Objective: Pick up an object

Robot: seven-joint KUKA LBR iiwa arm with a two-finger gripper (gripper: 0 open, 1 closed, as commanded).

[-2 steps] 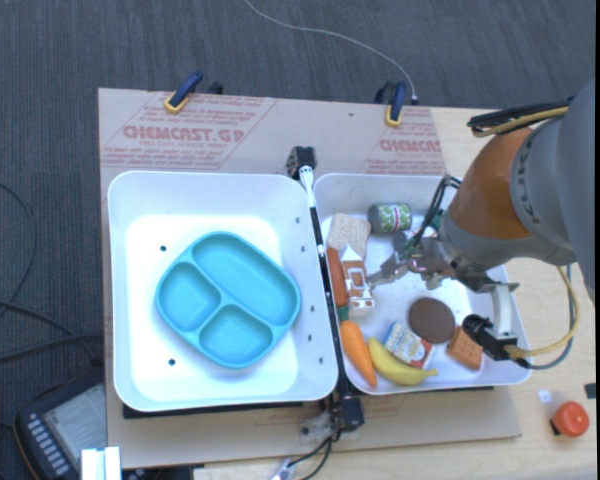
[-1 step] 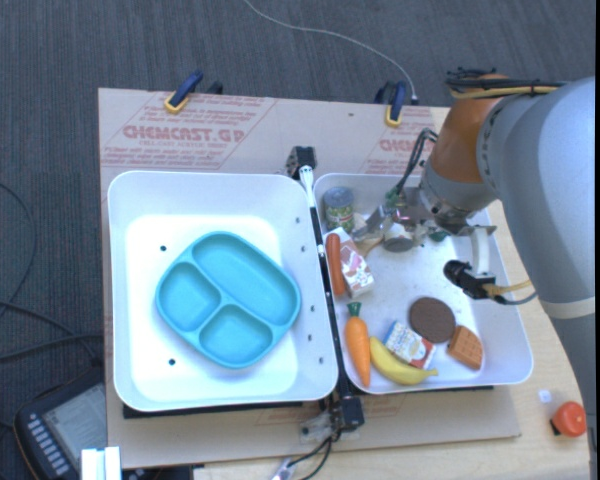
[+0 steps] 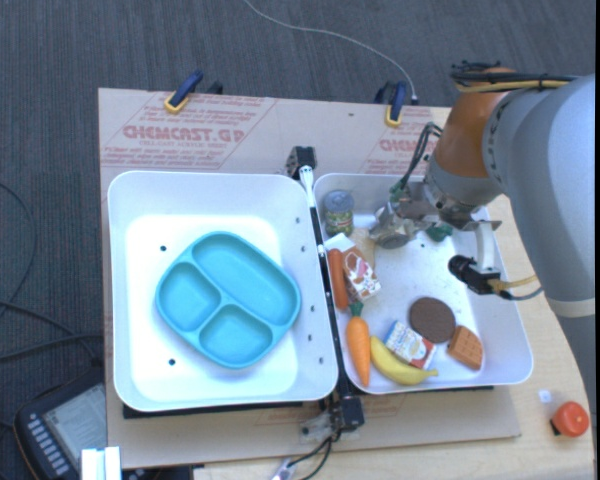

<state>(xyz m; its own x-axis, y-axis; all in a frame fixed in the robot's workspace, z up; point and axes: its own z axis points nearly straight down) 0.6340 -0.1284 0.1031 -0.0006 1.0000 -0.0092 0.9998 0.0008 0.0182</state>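
My gripper (image 3: pixel 393 224) hangs low over the back of the right bin (image 3: pixel 500 318), just right of a small green-labelled can (image 3: pixel 338 209). In front of it lie a red-and-white snack pack (image 3: pixel 361 273) and a reddish sausage (image 3: pixel 337 279) along the bin's left wall. Toward the near edge are a carrot (image 3: pixel 358 351), a banana (image 3: pixel 401 364), a small printed box (image 3: pixel 410 340), a brown round cookie (image 3: pixel 432 319) and an orange cracker (image 3: pixel 466 347). I see nothing held in the gripper.
A blue divided plate (image 3: pixel 228 299) lies in the left bin (image 3: pixel 130 268). A black clamp (image 3: pixel 302 160) sits at the back where the bins meet. The arm's grey body covers the right bin's far right side. An orange cap (image 3: pixel 570 420) lies on the bench.
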